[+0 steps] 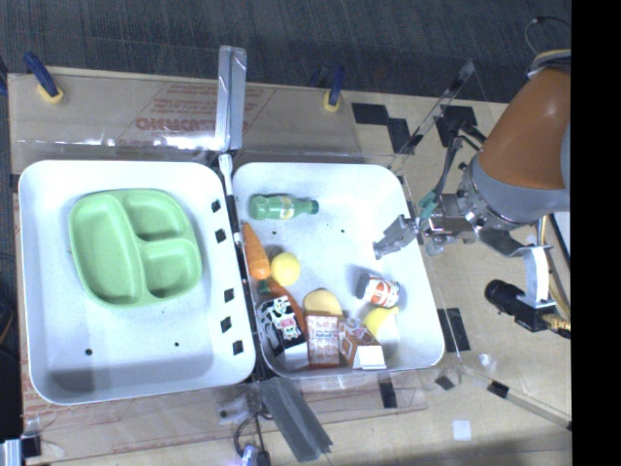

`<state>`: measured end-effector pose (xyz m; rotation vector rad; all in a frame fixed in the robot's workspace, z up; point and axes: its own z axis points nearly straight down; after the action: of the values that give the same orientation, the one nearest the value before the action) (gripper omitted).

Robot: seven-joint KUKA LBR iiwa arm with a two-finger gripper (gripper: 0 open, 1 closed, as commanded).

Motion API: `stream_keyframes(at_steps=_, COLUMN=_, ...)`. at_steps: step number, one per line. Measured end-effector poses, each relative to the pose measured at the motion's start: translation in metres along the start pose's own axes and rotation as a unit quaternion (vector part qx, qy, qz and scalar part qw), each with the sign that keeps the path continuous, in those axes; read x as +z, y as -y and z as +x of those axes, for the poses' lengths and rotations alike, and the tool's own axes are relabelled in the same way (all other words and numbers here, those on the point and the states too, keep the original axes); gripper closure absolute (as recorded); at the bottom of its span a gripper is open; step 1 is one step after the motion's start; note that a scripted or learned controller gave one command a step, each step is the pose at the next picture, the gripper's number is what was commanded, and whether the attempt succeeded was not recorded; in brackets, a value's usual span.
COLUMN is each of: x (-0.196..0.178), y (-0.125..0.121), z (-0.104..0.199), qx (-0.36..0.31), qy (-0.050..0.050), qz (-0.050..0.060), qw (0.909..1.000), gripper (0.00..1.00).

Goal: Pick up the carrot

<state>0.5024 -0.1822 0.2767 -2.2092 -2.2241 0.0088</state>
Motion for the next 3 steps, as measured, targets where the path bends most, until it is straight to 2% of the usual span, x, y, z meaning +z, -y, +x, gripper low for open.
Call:
stream_keyframes(at_steps=1, x=0.079, y=-0.048, z=0.05, qx=-0.21, qy=0.0, qz=0.0, qw=0.9777, gripper=0.0)
stream_keyframes(at_steps=2, x=0.166, y=-0.096, z=0.077, qx=-0.294, qy=0.0, qz=-0.001, qw=0.9559, gripper=0.0)
stream_keyframes(at_steps=3, x=0.181, y=-0.113, z=0.077, qx=-0.4, qy=0.008, qz=-0.005, qw=0.9164, gripper=0.0)
